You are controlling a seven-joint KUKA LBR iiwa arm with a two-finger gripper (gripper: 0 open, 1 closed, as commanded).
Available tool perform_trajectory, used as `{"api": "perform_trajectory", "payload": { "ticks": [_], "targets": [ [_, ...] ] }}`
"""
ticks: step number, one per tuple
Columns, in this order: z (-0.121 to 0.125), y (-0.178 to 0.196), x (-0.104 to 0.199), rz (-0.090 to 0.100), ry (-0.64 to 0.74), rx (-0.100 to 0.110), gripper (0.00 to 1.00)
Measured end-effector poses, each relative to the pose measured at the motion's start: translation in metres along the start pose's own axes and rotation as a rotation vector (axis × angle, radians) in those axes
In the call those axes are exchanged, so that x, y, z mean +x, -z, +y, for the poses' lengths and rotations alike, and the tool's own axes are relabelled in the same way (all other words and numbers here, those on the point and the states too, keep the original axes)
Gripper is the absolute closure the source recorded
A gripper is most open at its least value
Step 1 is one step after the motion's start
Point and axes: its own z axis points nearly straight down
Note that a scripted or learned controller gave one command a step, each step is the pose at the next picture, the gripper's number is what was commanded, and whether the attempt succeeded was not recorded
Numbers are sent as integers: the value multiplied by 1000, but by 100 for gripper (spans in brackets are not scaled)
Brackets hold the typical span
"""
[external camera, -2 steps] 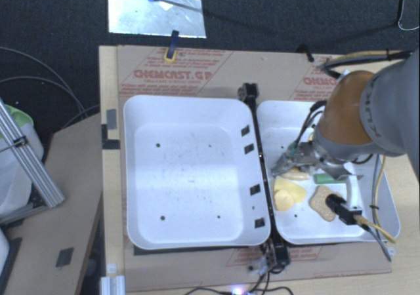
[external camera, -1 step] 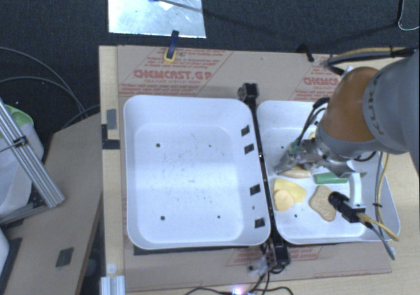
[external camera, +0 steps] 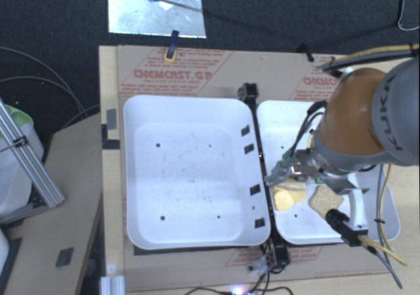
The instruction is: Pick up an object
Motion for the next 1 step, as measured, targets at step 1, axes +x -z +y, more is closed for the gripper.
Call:
{"api": "perform_trajectory", "payload": {
  "ticks": [1],
  "targets": [
    [69,-5,48,-2,1,-2,100]
  ]
}}
